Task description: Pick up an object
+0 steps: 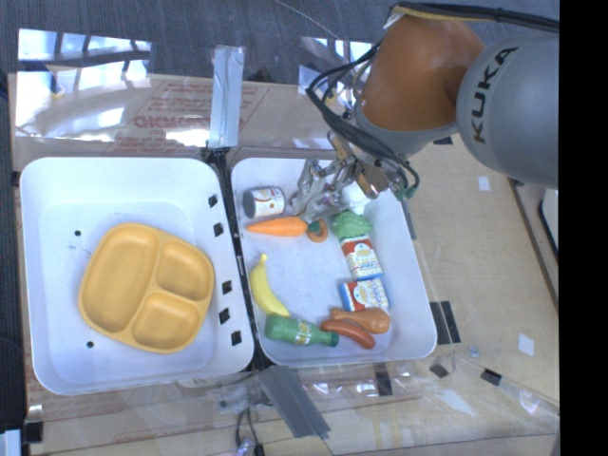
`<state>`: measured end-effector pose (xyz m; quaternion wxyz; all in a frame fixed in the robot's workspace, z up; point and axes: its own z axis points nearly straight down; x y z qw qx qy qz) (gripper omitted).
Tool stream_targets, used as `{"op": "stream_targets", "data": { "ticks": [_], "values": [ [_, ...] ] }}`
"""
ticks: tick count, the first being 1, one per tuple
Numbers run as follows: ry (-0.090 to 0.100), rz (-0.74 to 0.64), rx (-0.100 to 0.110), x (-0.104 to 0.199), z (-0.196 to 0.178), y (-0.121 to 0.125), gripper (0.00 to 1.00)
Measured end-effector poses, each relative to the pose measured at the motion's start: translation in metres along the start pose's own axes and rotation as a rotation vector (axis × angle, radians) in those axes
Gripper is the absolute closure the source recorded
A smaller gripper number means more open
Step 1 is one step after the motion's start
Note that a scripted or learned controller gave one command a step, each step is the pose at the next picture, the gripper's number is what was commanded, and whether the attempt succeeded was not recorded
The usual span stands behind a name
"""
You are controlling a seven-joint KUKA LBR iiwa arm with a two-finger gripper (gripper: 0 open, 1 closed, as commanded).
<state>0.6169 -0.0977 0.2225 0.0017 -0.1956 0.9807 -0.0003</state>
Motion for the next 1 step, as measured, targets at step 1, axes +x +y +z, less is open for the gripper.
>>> {"op": "stream_targets", "data": {
  "ticks": [1],
  "values": [
    [-0.003,0.122,0.002,-0.0351,-0.0440,-0.0229,1.00]
  ]
}}
